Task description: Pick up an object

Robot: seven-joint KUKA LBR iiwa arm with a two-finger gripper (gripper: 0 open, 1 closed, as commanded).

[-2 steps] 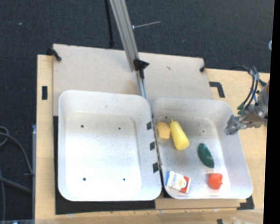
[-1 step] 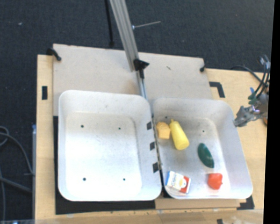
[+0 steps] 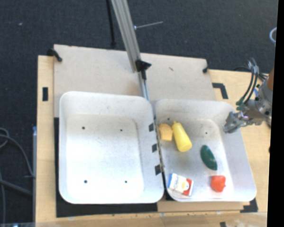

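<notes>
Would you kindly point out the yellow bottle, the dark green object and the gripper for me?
yellow bottle [image 3: 181, 137], camera view, middle of its body.
dark green object [image 3: 208, 157], camera view, centre of its top surface.
gripper [image 3: 230, 123], camera view, at its fingertips over the right bin's rim.

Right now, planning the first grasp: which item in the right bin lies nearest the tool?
The dark green object. It lies closest below the tool, while the yellow bottle sits farther left and the orange piece lower.

Even, bright overhead light falls on my pale wooden table [image 3: 111, 71]; the two shallow white plastic bins [image 3: 76, 107] left of my hand [image 3: 234, 121] nearly wash out. Shadows are faint. The picture is soft and grainy, my hand blurred.
</notes>
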